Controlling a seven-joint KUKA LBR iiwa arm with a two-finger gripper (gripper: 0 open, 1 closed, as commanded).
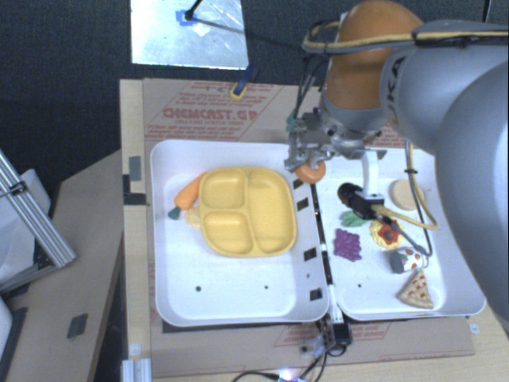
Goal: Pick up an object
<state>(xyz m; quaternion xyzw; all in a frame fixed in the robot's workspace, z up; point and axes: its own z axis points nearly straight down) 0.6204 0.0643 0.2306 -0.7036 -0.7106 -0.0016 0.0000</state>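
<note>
My gripper point(308, 164) hangs over the far end of the divider between the two bins, and a small orange round piece point(311, 172) sits between its fingers. In the left bin point(238, 297) a yellow compartment plate point(242, 211) lies with a toy carrot point(188, 191) at its left edge. In the right bin point(370, 297) I see purple grapes point(347, 243), a pizza slice point(416, 290), a pale round cookie point(406, 193) and a yellow-and-red piece point(386, 234).
A small pale piece point(193, 217) pokes out from under the plate's left side. A small grey-and-white item point(404, 261) lies above the pizza slice. The arm's grey body covers the right bin's far right corner. A shiny square sheet point(189, 21) lies beyond the bins.
</note>
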